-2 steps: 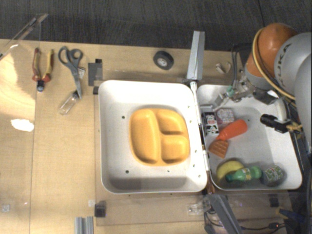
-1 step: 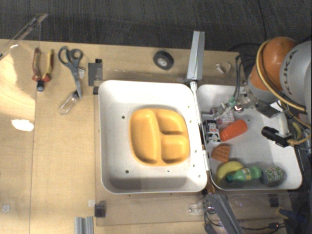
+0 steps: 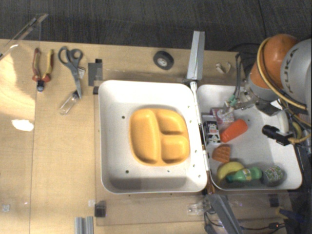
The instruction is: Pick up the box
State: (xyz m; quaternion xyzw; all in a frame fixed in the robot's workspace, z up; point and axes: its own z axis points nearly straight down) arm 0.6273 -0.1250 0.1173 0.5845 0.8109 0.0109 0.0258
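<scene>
The reach looks barely begun, the box not yet taken. Nearest, along the right bin's [image 3: 287, 182] six-o'clock edge, lie a banana [image 3: 229, 169], a green bottle [image 3: 246, 175] and a waffle-like piece [image 3: 222, 153]. Above, an orange carrot [image 3: 234, 130] lies just beside the box [image 3: 211, 132], at the bin's nine-o'clock wall. At twelve o'clock hangs the hand [image 3: 234, 103]; whether clenched or released, I cannot tell. Next it must come down toward seven o'clock, clear of the carrot. The left bin [image 3: 112, 130] holds a yellow divided tray [image 3: 159, 135]. Farthest, scissors [image 3: 73, 67], pliers [image 3: 42, 67] and a tape roll [image 3: 164, 60] rest on the wooden worktop [image 3: 48, 155].
</scene>
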